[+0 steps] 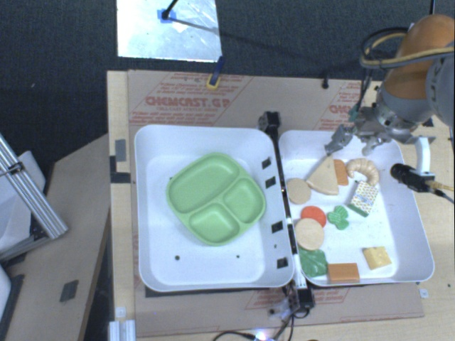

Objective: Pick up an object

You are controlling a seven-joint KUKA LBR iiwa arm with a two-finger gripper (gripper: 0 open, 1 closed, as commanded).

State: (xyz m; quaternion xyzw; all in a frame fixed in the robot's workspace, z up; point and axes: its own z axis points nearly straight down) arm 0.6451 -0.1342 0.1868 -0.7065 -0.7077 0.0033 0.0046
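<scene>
Croissant point(363, 167): right bin point(412, 222), far end, beside wedge point(325, 178). Below it: carton point(364, 198), tomato point(313, 215), broccoli point(338, 217), cheese point(376, 257). Gripper point(353, 142): above croissant, fingers spread, holding nothing. Green tray point(215, 198): left bin point(153, 190).

2 white bins point(153, 275). 1 green divided plate point(215, 198), left of frame. About 11 small toy food pieces point(325, 178), right of frame. 1 gripper point(353, 141), upper right.
</scene>
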